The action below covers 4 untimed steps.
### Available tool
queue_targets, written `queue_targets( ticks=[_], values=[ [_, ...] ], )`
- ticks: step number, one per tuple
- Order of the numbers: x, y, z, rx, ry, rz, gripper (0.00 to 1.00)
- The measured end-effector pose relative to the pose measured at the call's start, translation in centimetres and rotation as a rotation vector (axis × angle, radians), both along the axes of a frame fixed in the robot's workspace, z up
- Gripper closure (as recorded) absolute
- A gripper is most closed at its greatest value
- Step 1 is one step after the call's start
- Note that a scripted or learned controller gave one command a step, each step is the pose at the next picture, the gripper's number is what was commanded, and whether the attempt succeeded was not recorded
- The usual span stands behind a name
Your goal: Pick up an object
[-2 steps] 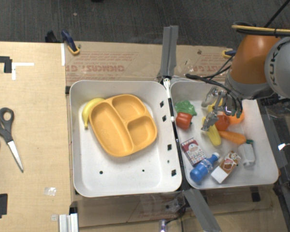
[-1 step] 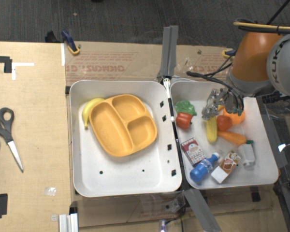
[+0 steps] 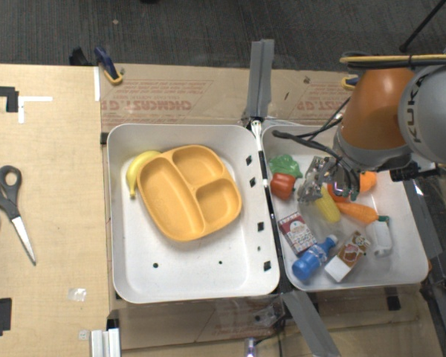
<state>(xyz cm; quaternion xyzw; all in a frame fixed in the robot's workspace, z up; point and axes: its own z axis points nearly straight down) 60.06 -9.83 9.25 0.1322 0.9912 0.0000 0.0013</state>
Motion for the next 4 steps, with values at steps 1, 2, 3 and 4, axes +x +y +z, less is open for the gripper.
queue_targets(
  ticks=[1, 2, 3, 4],
  values=[
    [0.0, 0.0, 0.0, 0.000, 0.000, 0.000, 0.00],
    [1.7, -0.1, 0.0, 0.000, -0.002, -0.284, 0.00],
    [1.8, -0.1, 1.1, -0.002, -0.006, -0.282, 1.00],
    [2.7, 6.5, 10.0, 0.001, -0.001, -0.377, 1.00]
  ],
)
